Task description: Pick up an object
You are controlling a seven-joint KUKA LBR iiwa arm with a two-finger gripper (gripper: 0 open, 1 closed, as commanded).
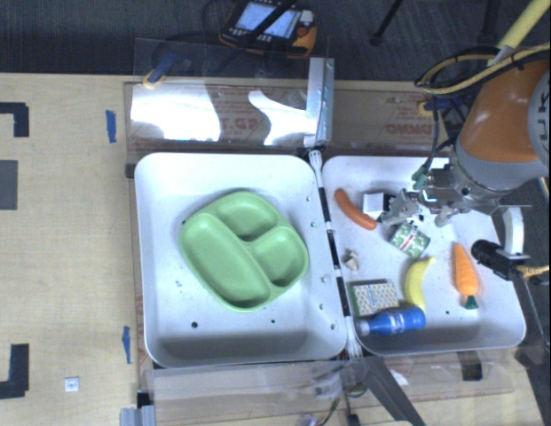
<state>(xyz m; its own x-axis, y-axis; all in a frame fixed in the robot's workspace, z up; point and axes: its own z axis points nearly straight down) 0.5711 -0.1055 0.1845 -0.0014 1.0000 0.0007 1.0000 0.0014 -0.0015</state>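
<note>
**Gripper low over the right bin, above a small green-and-white packet**

The grey arm with its orange band (pixel 510 114) reaches in from the right and carries its two-finger gripper (pixel 410 213) down into the right shallow white bin (pixel 506 322), near the middle of that bin's far half. Whether the fingers are spread or pressed together I cannot tell; the metal parts blur into one another, and nothing is clearly seen between them.

Just below the gripper lies a small crumpled green-and-white packet (pixel 408 238), tilted, touching or nearly touching the gripper's lower end. To the packet's left, toward the bin's far left corner, an orange-red sausage-shaped toy (pixel 356 209) lies at a slant, with a small white block (pixel 373 202) beside its upper end. A tiny pale scrap (pixel 350 259) sits by the left edge. Near the front edge a flat speckled card or sponge with a green border (pixel 373 296) lies just beside a blue plastic bottle (pixel 395 320), which rests on its side along the front edge. A yellow banana (pixel 418 280) stands between the card and an orange carrot with a green tip (pixel 467 273), the carrot nearer the right edge.

The left shallow white bin (pixel 169 185) holds a light green divided plastic plate (pixel 243 249) at its centre.
</note>
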